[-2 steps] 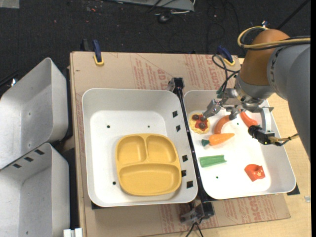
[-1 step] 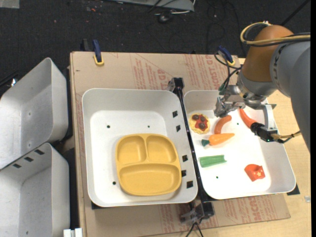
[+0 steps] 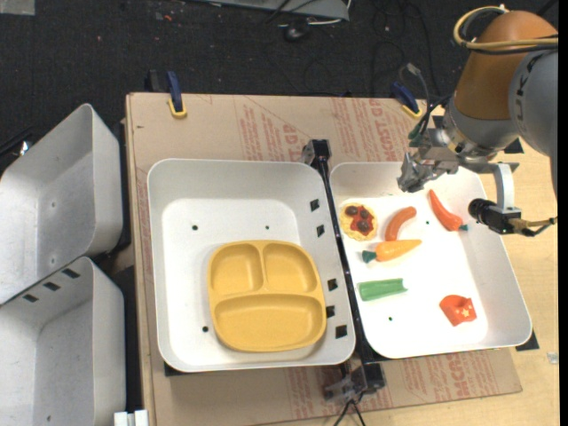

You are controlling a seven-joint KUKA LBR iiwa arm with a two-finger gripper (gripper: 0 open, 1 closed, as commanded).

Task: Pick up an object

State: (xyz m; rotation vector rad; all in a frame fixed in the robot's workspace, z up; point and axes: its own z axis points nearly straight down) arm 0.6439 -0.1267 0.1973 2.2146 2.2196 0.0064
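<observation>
The right bin holds several toy foods: a small pizza, a red sausage, an orange carrot, a red-orange chili, a green bean pod and a red pepper piece. My gripper hangs over the bin's far edge, above and just beyond the sausage and left of the chili. Nothing shows between its dark fingers.
The left bin carries a yellow divided plate. A black divider runs between the bins. Blue-and-yellow clamps grip the board's far edge. Two spare white bins sit off to the left. A black fitting sticks out by the right bin's rim.
</observation>
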